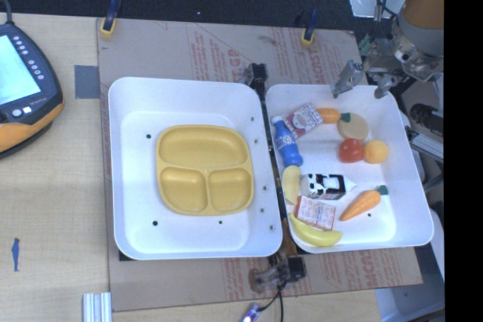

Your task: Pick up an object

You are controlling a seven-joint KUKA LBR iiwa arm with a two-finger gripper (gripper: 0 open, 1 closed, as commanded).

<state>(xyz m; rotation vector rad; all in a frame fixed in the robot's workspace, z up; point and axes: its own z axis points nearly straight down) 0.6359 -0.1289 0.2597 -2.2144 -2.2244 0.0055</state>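
**A:** Right bin point(411, 185), and it's crowded with toy food. Plenty to choose from: a smooth orange carrot point(360, 204) with a green tip lies near the front, tapered and glossy like plastic.

**B:** Just left of it there's a boxy black-and-white piece with a cow pattern point(326, 185), and in front of that a curved yellow banana point(315, 235) with a small red-and-white packet point(317, 213) resting on it. The print is too small to read.

**A:** Further back, a round red tomato point(350, 151) touches a small orange fruit point(376, 152). Behind them sits a flat tan disc point(352, 126). A blue bottle point(287, 144) lies along the left wall.

**B:** And the gripper point(364, 81)?

**A:** It hangs over the back rim of that bin, metal fingers spread apart, nothing between them. Orange band above the wrist.

**B:** Left bin point(124, 162): a matte yellow divided plate point(204, 167), three compartments, rounded corners.

**A:** Both bins sit on brown cardboard point(189, 49) with faded red lettering I can't read. Far left, a handheld control unit point(23, 90), orange and dark grey, with a lit screen.
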